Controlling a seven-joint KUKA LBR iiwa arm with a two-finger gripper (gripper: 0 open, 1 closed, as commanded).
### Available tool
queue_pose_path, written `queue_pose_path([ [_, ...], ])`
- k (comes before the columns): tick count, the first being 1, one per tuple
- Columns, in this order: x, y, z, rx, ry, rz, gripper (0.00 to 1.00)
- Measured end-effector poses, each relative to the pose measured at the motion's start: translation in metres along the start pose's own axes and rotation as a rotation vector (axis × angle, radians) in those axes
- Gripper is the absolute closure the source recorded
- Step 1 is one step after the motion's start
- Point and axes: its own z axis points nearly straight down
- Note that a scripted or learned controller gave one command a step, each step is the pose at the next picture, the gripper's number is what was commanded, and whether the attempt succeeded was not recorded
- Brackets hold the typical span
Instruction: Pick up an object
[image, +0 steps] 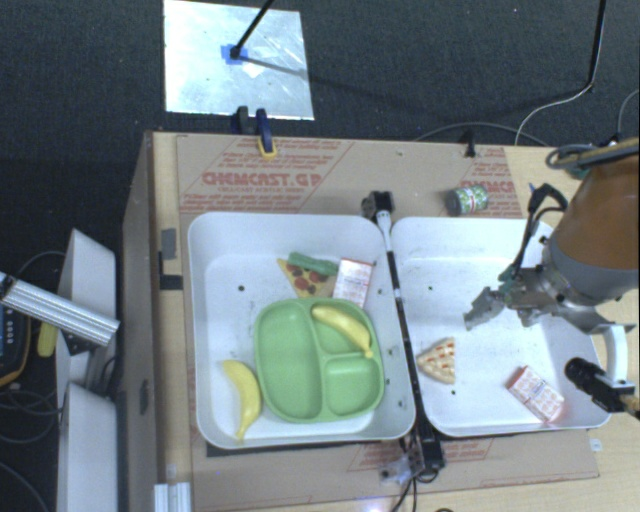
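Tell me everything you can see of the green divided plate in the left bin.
The green plate is a pale green, rounded tray that looks like plastic, split by raised ridges into three compartments. It lies flat toward the front of the left bin. One yellow banana lies partly in its upper right compartment, reaching over the rim. A second banana lies on the bin floor against its left rim.

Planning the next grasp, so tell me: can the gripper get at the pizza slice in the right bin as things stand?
Probably yes. The gripper hovers over the right bin, just above and right of the pizza slice, which lies flat and apart from the small packet, nothing covering it.
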Motion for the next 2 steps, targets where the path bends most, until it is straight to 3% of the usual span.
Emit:
queue_pose_path([
  [1, 0.0099, -0.0044, 0.1214, -0.003, 0.000, 0.001, 0.00],
  [2, 0.0130, -0.0099, 0.1278, -0.019, -0.002, 0.003, 0.00],
])
